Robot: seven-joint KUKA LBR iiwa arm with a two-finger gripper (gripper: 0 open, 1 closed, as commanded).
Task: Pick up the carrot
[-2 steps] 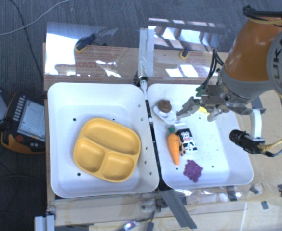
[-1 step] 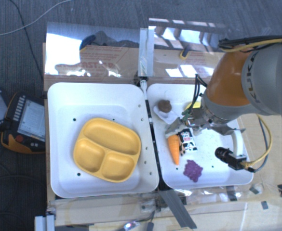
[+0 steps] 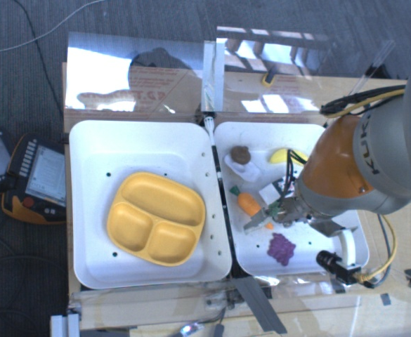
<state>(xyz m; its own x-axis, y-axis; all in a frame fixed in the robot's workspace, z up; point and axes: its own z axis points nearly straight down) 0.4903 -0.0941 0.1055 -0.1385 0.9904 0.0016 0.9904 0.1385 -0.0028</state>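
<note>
Currently the carrot (image 3: 249,203) lies in the right bin (image 3: 346,255), close to the wall that divides it from the left bin (image 3: 86,188). The end effector (image 3: 267,216) is low, just beside the carrot, and it seems to touch its right end, but I cannot tell how far it is open or if it has hold of anything. I judge the risk is a push: the carrot may slide against the divider wall and escape. Room is small here, with a brown object (image 3: 241,154) behind, a purple grape bunch (image 3: 282,248) in front and a yellow object (image 3: 281,156) nearby.
</note>
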